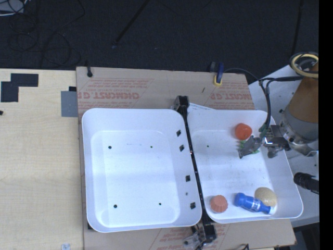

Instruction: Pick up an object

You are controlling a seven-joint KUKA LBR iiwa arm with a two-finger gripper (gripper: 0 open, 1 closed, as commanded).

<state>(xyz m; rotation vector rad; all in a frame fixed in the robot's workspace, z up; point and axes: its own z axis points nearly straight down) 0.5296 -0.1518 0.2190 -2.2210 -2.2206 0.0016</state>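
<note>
1. The pincer (248,147) hangs low inside the right bin (229,134), near its right wall; I cannot tell its state.
2. An orange ball (242,131) sits just beside it.
3. A pink disc (219,203), a blue bottle (252,203) and a tan ball (266,196) crowd the near rim.
4. The left bin (104,124) offers open floor.

Gripper (250,146) hovers beside red ball (242,131) in right bin (291,191).

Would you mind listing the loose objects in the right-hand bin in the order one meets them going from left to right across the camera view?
Salmon-pink round object → orange-red ball → blue bottle → beige rounded object, which touches the bottle's right end.
</note>
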